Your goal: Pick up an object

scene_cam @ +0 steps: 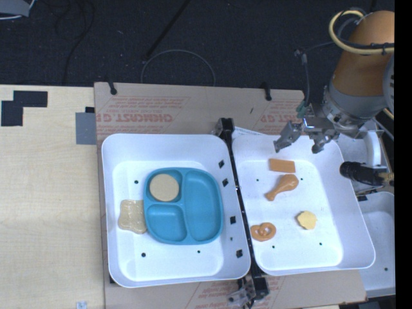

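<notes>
Gripper: your gripper (300,141) hangs over the far edge of the right bin (351,237), below the arm's (364,56) orange band; you see its two fingers (283,141) spread well apart with nothing between them.
Orange block: a flat rectangular piece (282,166) lies in the right bin just on the near side of the fingers, closest of all the items to them, but apart from them.
Drumstick: an orange drumstick-shaped toy (283,187) lies just beyond the block toward you, slanted, its thick end up and right.
Pretzel: a small orange ring-like piece (262,231) sits near the front left of the right bin, well apart from the fingers.
Yellow chunk: a small yellow lump (307,220) rests to the right of the pretzel, also well apart from the fingers.
Left bin: the left bin (122,262) carries a blue divided plate (193,211) with a round tan cookie (163,187) in its upper left compartment.
Beige piece: a pale flat item (132,215) lies touching the plate's left edge.
</notes>
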